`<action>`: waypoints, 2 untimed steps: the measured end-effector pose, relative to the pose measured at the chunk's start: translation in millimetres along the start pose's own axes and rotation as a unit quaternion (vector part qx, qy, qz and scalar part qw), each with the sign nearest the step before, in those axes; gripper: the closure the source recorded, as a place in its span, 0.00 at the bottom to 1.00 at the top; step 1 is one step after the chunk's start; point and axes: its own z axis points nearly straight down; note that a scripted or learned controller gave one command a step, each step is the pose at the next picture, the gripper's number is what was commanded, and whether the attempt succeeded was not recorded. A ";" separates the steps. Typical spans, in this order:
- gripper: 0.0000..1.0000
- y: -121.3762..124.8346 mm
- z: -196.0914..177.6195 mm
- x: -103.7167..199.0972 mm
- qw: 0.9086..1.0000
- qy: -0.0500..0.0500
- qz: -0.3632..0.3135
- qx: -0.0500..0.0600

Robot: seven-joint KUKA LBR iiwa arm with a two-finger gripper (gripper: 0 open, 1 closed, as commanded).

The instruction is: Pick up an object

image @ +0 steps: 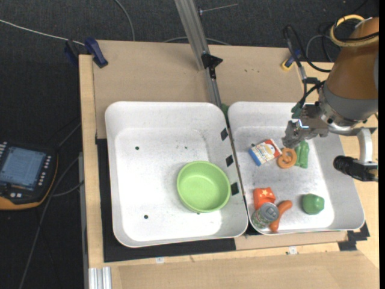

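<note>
Bowl point(204, 186) in left bin point(129, 131), carton point(263, 152) and ball point(312, 204) in right bin point(346, 212) — ball right of carton.

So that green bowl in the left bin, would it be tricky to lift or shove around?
The green bowl looks like thin plastic, so probably light and stiff. Its smooth rounded wall might slip from a pinch. Sitting upright on the left bin floor, it would likely slide rather than tip.
</note>
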 end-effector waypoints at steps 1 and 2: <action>1.00 18.5 -11.9 50.8 1.000 0.000 0.000 -0.001; 1.00 47.4 -11.4 102.1 1.000 0.000 0.000 0.000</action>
